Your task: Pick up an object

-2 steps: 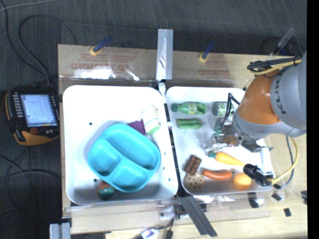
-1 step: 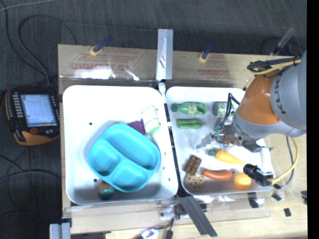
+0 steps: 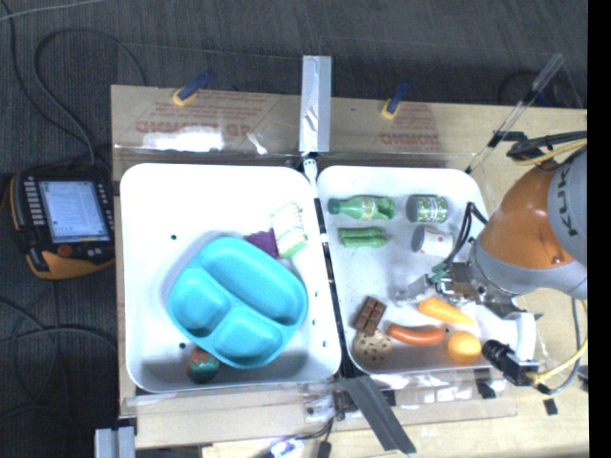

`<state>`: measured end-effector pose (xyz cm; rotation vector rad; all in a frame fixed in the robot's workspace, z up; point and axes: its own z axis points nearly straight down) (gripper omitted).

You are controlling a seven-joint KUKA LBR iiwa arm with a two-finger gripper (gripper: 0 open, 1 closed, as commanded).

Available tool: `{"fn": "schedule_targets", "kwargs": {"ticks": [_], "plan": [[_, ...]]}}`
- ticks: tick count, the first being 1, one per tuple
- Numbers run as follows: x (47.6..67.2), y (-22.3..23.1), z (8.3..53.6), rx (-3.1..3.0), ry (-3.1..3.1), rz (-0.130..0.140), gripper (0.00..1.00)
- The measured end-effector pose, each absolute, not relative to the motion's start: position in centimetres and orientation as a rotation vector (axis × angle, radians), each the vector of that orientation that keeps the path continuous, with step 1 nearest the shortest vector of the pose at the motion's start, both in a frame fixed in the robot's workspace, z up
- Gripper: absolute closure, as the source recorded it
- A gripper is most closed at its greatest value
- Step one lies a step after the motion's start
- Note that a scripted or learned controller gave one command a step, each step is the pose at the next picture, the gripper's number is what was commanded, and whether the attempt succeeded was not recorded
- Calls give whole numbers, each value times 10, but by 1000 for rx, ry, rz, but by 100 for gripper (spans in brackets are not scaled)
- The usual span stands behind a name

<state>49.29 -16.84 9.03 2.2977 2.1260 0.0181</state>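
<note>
My gripper (image 3: pixel 437 282) hangs low over the right bin (image 3: pixel 401 177), below the orange band of the arm (image 3: pixel 520 229). It sits just above an orange carrot-like piece (image 3: pixel 446 310), and I cannot tell whether it touches it. Close by lie a red sausage (image 3: pixel 415 333), an orange fruit (image 3: pixel 463 346), a brown chocolate bar (image 3: pixel 369 313) and a cookie (image 3: pixel 374 348). Further back in the same bin are a green bottle (image 3: pixel 361 208), a green can (image 3: pixel 427 208), a green vegetable (image 3: pixel 363 239) and a small grey cylinder (image 3: pixel 420 239).
The left bin (image 3: pixel 153 208) holds a blue divided tray (image 3: pixel 239 299), a purple item (image 3: pixel 263 244), a white and green box (image 3: pixel 289 232) and a red-green ball (image 3: pixel 200 363). A teach pendant (image 3: pixel 62 222) lies on the floor at left.
</note>
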Motion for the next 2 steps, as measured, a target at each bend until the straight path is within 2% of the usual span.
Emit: {"fn": "schedule_targets", "kwargs": {"ticks": [1, 2], "plan": [[494, -168, 98, 2295, 2129, 19, 100], [559, -178, 233, 2265, 2178, -9, 100]]}}
